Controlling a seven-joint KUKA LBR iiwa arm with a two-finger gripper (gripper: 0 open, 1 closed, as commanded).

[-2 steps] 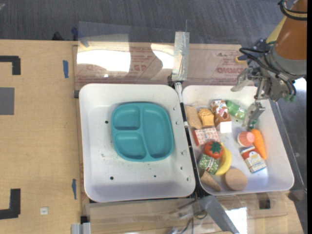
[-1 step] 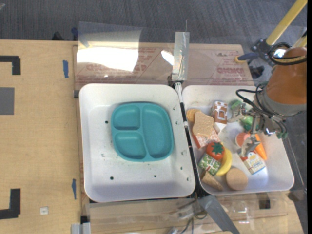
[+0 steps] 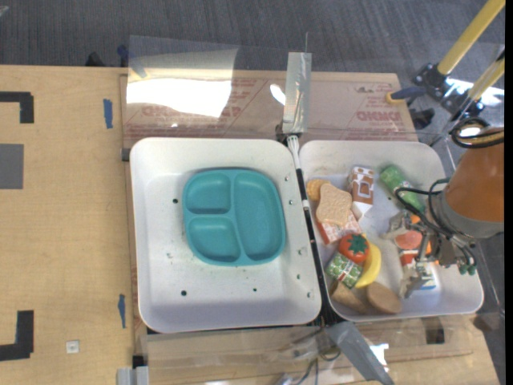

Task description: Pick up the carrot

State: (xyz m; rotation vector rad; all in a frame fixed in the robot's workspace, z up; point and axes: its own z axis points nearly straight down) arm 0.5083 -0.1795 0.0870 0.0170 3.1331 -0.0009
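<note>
Right now the gripper (image 3: pixel 417 271) is down inside the right bin (image 3: pixel 469 295), at its right side, with the grey arm and its orange band (image 3: pixel 481 184) coming in over that bin's right wall. Whether the pincer is spread or pressed together I cannot tell, since cables and wrist hardware crowd it. The carrot (image 3: pixel 409 241), as best I can judge, is the orange-red piece lying just left of the gripper, partly masked by the wrist, with a green toy (image 3: pixel 393 179) on its far side. Nothing can be seen clamped in the pincer, so I would not call the carrot held.

Most of the toy food sits heaped toward the bin's left and near parts: a slice of bread (image 3: pixel 335 207), a tomato (image 3: pixel 355 245) touching a banana (image 3: pixel 370 269), and a small carton (image 3: pixel 362 184) farther back. That crowding probably explains the arm working from the right, where there is more bare floor to come down on.

The left bin (image 3: pixel 152 215) bears a teal divided plate (image 3: pixel 235 216) near its middle, well apart from the action
</note>
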